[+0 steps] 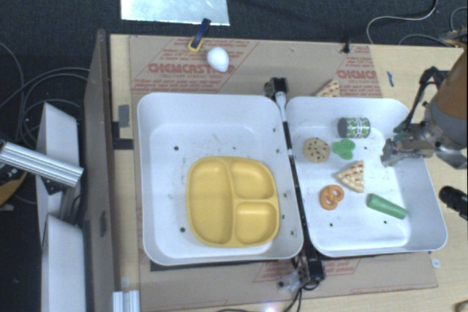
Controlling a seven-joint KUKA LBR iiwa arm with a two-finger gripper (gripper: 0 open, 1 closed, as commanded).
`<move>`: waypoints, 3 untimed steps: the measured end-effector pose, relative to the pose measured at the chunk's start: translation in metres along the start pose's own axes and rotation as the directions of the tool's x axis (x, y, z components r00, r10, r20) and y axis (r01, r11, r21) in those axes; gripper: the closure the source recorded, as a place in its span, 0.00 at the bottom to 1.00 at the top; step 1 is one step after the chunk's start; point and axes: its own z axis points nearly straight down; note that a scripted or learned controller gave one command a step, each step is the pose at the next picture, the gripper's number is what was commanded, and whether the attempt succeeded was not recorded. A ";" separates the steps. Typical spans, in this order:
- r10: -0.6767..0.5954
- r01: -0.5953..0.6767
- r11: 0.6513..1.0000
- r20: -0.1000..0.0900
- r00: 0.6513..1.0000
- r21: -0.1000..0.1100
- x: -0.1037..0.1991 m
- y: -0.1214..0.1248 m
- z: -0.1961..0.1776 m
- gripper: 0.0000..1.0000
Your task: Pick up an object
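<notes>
The right bin (420, 230) holds several small items: a grey and green can (355, 128) on its side, a brown cookie (316, 150), a flat green piece (343, 149), a pizza slice (352, 176), an orange pretzel (331, 196) and a green cucumber-like stick (385, 206). My gripper (393, 151) hovers over the bin's right side, to the right of the pizza slice and above the green stick. Nothing shows between its fingers.
The left bin (157, 157) holds a yellow divided plate (233, 201). Behind the bins, on the cardboard, lie a white egg (218, 59), a yellow and blue tool (198, 36) and another pizza slice (329, 89). Cables run at the back right.
</notes>
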 end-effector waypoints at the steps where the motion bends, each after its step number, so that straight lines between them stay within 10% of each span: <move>1: 0.002 -0.002 1.000 -0.003 1.000 0.009 0.000 -0.002 0.006 0.00; 2: -0.001 0.001 1.000 0.004 1.000 -0.001 0.058 -0.005 0.116 0.00; 3: 0.004 -0.004 1.000 0.006 1.000 -0.008 0.053 -0.002 0.099 1.00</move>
